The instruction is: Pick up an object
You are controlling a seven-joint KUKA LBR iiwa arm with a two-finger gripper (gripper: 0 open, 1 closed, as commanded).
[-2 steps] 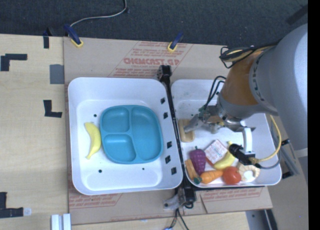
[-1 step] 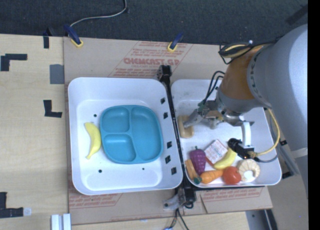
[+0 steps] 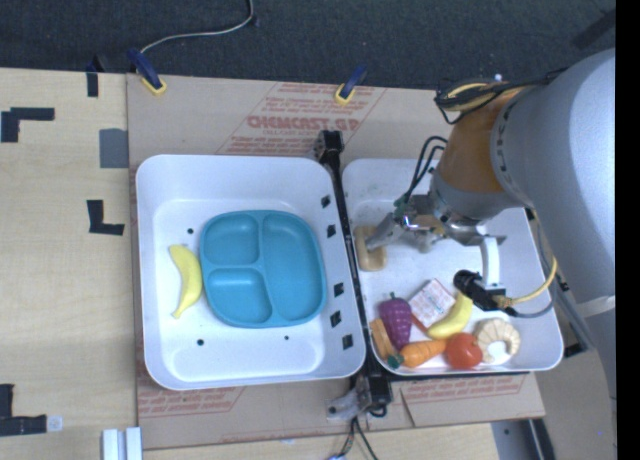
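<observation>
My gripper [image 3: 384, 236] is low in the right bin [image 3: 520, 360], near its left wall, with the grey arm and its orange band [image 3: 470, 153] reaching in from the right. A small tan block [image 3: 370, 256] lies just below and left of the gripper tip, touching or nearly touching it. Along the bin's front lie purple grapes [image 3: 396, 319], a carrot [image 3: 421, 352], a red tomato [image 3: 463, 350], a yellow banana [image 3: 452, 317], a white and pink packet [image 3: 431, 299] and a pale ring-shaped toy [image 3: 498, 338].
The left bin [image 3: 160, 348] holds a blue divided plate [image 3: 262, 267] with a second yellow banana [image 3: 186, 280] beside it on the left. A black divider [image 3: 340, 238] runs between the bins. Cables loop around the wrist [image 3: 500, 283].
</observation>
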